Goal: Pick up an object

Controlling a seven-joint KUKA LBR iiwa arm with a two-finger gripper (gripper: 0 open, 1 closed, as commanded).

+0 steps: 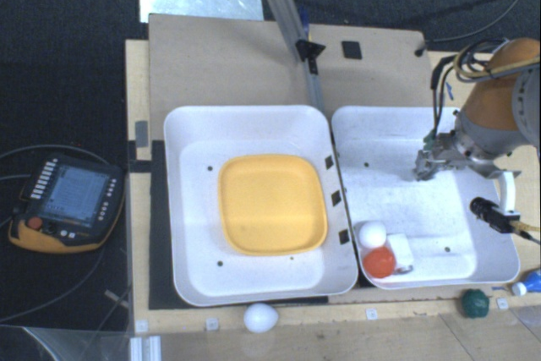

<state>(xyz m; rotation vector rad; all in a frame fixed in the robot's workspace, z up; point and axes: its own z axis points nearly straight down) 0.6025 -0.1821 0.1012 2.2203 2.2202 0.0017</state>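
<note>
1. While my arm [499,97] reaches in from three o'clock, my gripper [425,165] sits low over the right bin [397,124], toward the bin's upper half, above bare white floor.
2. Jaw state: cannot tell. The fingers are too small and dark against the wrist to read any gap, and nothing can be seen between them.
3. Objects for picking lie in the right bin's seven o'clock corner, well apart from my gripper: a white ball [371,234], a red-orange ball [379,263] just below it and touching or nearly so, and a white block [399,250] just beside both, at their three o'clock.
4. Left bin [190,182]: a yellow square plate [273,204] lies flat at its centre.
5. Outside the bins, on the bench: a white egg-shaped object [261,318] at six o'clock of the left bin, and a dark green ball [475,303] at five o'clock of the right bin.
6. At nine o'clock of the view, a handheld control pendant [66,204] rests on the dark floor.
</note>
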